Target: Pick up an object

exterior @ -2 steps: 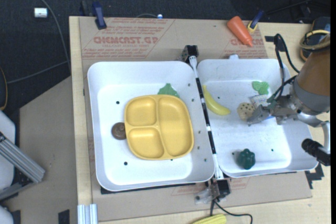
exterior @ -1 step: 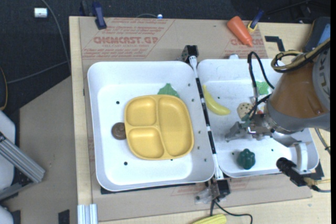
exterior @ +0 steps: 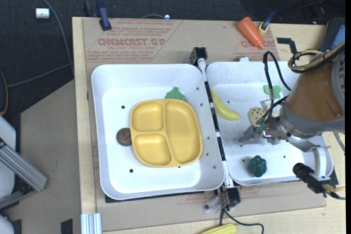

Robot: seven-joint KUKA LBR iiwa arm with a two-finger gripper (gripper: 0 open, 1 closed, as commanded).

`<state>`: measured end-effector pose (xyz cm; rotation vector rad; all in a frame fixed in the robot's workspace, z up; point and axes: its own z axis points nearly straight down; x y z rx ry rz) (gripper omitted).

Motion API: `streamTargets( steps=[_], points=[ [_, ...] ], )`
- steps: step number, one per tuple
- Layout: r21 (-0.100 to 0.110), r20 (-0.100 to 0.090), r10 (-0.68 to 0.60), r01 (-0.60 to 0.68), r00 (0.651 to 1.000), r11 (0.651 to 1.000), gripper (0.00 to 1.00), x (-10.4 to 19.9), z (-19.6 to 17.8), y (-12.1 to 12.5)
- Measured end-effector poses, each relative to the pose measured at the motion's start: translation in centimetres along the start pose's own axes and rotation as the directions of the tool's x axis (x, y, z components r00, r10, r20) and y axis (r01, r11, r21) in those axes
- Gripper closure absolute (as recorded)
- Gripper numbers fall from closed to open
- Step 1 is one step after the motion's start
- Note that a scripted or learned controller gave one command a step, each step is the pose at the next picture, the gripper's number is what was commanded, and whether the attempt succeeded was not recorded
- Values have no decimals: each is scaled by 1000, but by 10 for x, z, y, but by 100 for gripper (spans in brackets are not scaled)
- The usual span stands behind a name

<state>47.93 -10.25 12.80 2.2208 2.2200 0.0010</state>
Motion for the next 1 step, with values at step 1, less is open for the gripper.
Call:
streamTargets(
  steps=[1],
  points=[
    [4, -2, 0, 0, 1000, 1000, 0, -6, 34, -1]
  ],
)
